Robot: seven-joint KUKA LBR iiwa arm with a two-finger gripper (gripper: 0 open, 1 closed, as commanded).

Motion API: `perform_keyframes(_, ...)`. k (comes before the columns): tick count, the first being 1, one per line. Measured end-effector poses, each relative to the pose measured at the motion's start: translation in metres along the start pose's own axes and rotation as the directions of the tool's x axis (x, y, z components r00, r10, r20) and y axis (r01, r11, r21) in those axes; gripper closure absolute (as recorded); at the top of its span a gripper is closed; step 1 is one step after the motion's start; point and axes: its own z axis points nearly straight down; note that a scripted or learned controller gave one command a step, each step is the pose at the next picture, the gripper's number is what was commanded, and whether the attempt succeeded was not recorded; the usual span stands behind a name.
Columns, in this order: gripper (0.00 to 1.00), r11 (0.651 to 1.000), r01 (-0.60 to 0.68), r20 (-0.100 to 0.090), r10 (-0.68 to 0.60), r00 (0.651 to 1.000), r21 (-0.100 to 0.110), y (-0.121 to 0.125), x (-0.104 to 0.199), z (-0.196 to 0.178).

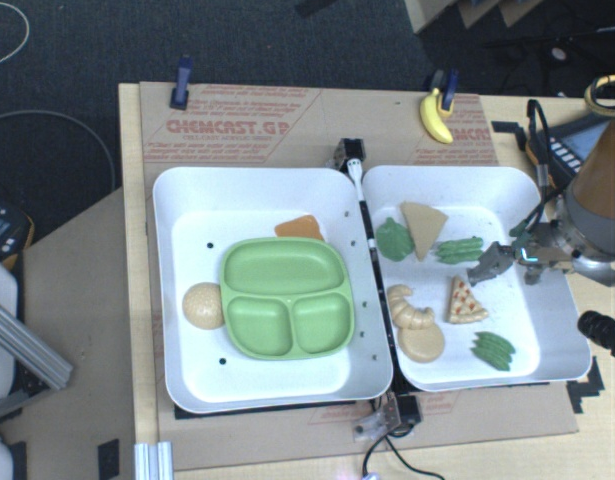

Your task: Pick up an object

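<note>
My arm point(599, 193) is a thick rounded tube, grey on its upper part, with a dull orange-brown band wrapping it above the wrist. Below the band the wrist narrows to a pale grey collar. Black cables run up beside it in loops at the right edge. My gripper point(490, 267) is dark grey metal, small and angular, with a boxy body where a tiny teal light or mark shows. Its fingers point(484, 270) are slim and dark; finer detail on them is too blurred to make out.
</note>
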Motion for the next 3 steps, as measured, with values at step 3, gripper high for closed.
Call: perform_keyframes(3,1.00,1.000,-0.001,-0.002,0.001,1.000,0.006,0.012,0.047,0.133)
